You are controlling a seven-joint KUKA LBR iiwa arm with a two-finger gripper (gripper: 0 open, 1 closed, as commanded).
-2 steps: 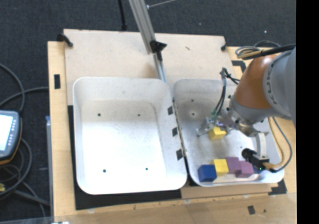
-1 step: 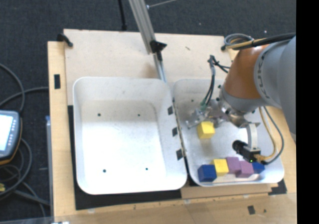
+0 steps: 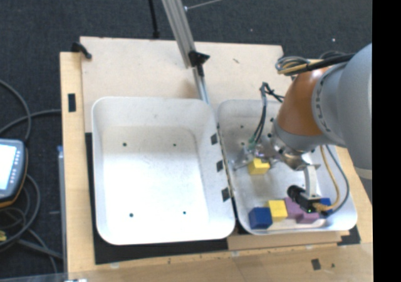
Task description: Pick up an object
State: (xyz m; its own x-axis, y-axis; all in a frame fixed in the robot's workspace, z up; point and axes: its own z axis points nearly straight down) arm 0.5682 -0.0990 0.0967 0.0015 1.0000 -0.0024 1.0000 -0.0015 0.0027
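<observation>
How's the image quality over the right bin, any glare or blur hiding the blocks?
Camera view: even, soft lighting with no strong glare on the right white bin; the whole view is slightly soft, yet the small yellow block by the gripper and the blue cube read clearly.

We see a pale wooden bench on dark carpet, black cables trailing at left, and a slanted aluminium post above.

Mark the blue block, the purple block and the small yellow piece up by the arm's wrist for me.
blue block (image 3: 259,217): camera view, middle of its top face.
purple block (image 3: 296,210): camera view, its visible top.
small yellow piece (image 3: 258,166): camera view, its centre, just under the wrist.
</observation>
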